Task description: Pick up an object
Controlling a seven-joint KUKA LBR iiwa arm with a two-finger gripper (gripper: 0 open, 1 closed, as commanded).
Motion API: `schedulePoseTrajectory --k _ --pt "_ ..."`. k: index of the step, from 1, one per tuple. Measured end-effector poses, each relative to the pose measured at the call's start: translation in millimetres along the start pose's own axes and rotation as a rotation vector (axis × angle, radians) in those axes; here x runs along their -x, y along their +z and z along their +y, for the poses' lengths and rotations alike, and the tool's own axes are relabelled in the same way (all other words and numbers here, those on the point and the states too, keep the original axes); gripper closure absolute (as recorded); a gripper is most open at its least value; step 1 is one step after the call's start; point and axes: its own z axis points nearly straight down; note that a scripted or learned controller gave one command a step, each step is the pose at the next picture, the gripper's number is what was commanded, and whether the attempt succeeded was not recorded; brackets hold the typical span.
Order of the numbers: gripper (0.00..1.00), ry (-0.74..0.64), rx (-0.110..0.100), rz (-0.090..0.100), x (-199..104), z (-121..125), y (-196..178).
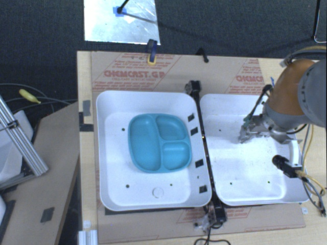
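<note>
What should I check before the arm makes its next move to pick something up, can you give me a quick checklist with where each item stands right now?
1. Something to pick: ok. A blue divided plate lies flat in the left bin.
2. Hand over the target: not ok. The hand sits low in the right bin, across the divider from the plate.
3. Hand free of a load: cannot tell; its tips are too small and blurred.
4. Plate free to lift: ok. Nothing lies on it, and it stands apart from the bin walls.
5. Graspable edge: cannot tell. The plate looks wide and shallow, so a rim grip may be needed.
</note>
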Motion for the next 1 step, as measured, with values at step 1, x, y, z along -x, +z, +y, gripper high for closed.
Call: schedulePoseTrajectory --k 1 --pt "1.00 0.000 0.000 0.001 -26.2 -38.1 -99.6"
